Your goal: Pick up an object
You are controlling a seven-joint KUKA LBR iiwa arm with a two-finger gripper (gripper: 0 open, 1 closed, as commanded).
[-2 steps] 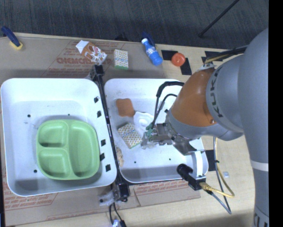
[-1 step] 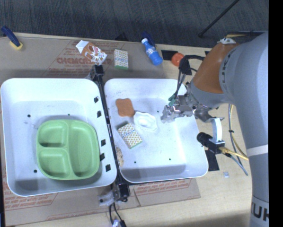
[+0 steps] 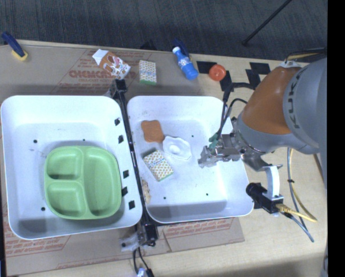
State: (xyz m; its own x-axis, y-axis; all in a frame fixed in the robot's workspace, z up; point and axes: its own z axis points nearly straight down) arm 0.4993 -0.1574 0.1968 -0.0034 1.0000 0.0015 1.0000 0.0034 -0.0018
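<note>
Arm's grey bulk with orange band nearest, looming over right bin [image 3: 236, 203]. Gripper [image 3: 210, 156] low inside bin, just right of white crumpled object [image 3: 177, 148]; nothing visibly held, opening cannot tell. Risk: misses, nudges object aside. Same bin: brown piece [image 3: 153, 131], patterned packet [image 3: 158, 165]. Left bin [image 3: 22, 114] holds green divided plate [image 3: 83, 182].

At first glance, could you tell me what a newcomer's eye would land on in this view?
Probably the green divided plate, lying in the left bin. Next the grey arm with its orange band, reaching in from the right, its gripper over the right bin beside a small white object, an orange piece and a patterned packet.
</note>
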